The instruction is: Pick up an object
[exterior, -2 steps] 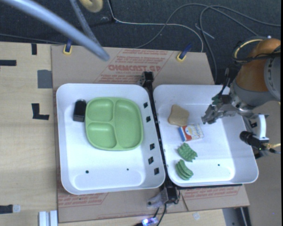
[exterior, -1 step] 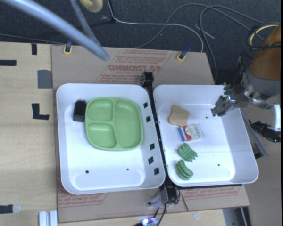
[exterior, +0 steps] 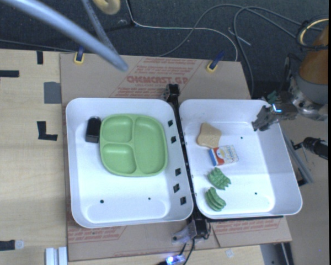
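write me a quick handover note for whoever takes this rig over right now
Tool: at the right bin's upper right rim, holding nothing.
Right bin: tan block, small red, white and blue box, two green ridged pieces.
Left bin: green divided plate with a black object beside it on the left.
Done: nothing picked.
Left: descend on one object, grip, lift.

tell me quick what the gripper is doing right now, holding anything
gripper: over the right bin's upper right rim, nothing visibly held.
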Robot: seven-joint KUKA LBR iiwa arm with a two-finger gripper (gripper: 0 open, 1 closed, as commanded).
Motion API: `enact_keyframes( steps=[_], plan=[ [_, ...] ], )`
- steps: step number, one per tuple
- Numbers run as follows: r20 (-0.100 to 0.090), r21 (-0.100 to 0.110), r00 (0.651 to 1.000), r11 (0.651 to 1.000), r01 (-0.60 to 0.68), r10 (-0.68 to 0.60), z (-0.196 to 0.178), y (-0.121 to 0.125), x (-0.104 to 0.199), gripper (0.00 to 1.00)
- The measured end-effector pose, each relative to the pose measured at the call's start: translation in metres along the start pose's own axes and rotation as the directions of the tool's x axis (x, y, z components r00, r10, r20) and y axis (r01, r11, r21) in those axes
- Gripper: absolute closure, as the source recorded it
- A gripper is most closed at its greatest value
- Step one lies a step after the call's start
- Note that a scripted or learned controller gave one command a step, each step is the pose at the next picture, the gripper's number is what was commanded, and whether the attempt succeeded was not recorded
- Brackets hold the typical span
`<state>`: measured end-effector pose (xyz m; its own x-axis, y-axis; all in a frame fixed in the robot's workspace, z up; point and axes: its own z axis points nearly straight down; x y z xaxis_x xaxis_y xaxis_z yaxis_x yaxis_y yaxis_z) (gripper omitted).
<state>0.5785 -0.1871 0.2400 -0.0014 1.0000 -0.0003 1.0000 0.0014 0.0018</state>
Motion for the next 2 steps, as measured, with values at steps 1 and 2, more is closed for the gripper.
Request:
enact_keyframes(
  steps=[1, 2],
  plan=[
    [-0.002, 0.001, 1.0, 1.0, 0.005, -0.005, -0.008, 0.005, 0.053, 1.0],
    [-0.001, 0.004, 1.0, 1.0, 0.004, -0.004, 0.008, 0.012, 0.104, 1.0]
  ],
)
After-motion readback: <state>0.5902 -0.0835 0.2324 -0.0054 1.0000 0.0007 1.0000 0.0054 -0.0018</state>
